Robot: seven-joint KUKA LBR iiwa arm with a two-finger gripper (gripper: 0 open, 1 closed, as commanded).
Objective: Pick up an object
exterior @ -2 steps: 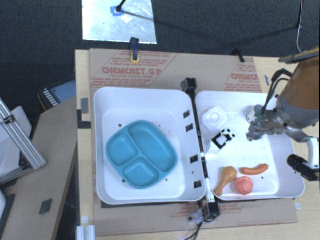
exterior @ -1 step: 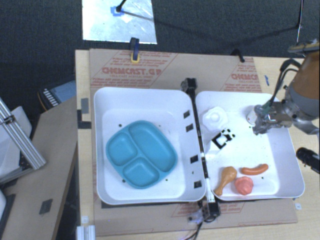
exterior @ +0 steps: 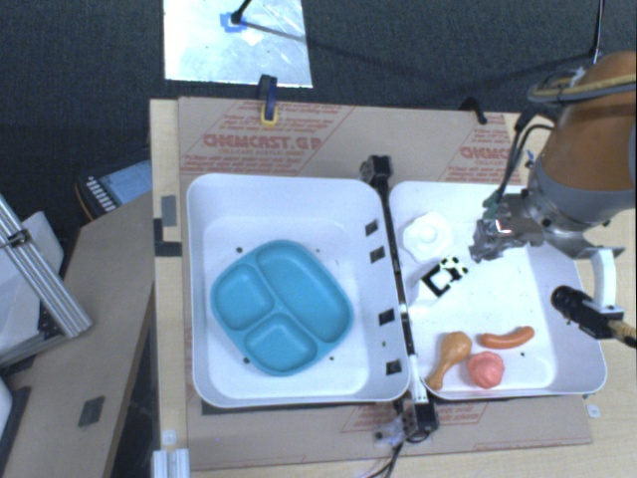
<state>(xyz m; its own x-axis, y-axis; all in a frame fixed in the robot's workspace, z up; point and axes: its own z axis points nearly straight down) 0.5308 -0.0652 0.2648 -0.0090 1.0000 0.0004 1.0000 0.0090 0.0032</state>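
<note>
The gripper (exterior: 495, 235) is seen low over the right bin (exterior: 577, 371), near its back right part; whether it is released or clenched cannot be told. Nothing is visibly grasped. Toward the bin's front edge, a chicken drumstick (exterior: 450, 357), a pink lump (exterior: 486, 368) and a sausage (exterior: 507, 339) are clustered. A white round object (exterior: 426, 233) is located left of the gripper. A blue divided plate (exterior: 282, 307) is held in the left bin (exterior: 214, 202).

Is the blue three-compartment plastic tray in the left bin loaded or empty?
Empty. The blue three-compartment plastic tray lies flat in the left white bin, and all three compartments show bare blue plastic.
</note>
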